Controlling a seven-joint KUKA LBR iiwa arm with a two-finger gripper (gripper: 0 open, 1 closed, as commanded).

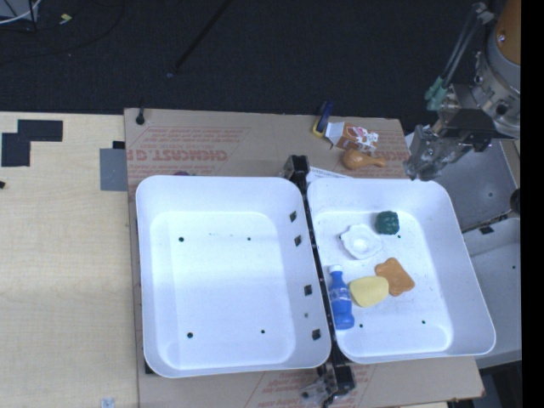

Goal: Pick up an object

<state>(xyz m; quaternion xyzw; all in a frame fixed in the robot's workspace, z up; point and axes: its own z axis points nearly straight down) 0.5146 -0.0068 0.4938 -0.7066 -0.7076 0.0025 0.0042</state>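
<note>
The gripper (422, 161) hangs over the far right corner of the right bin (472, 313), just outside the rim. This looks like a parked or approach pose, not a grasp. It is dark and blurred against the arm, so I cannot tell whether it is open or closed, and nothing shows in it.

Nearest to it and just below lies a green lump (388, 222), and that seems the easiest pick. Just past that sits a white piece (360, 243). Further down, an orange pad (395, 275) touches a yellow pad (368, 291), which would probably crowd a grasp on either. Furthest in this bin is a blue bottle (341, 300), lying along the inner wall, where there may be little room to close around it.

The left bin (153, 228) lies well beyond.
</note>
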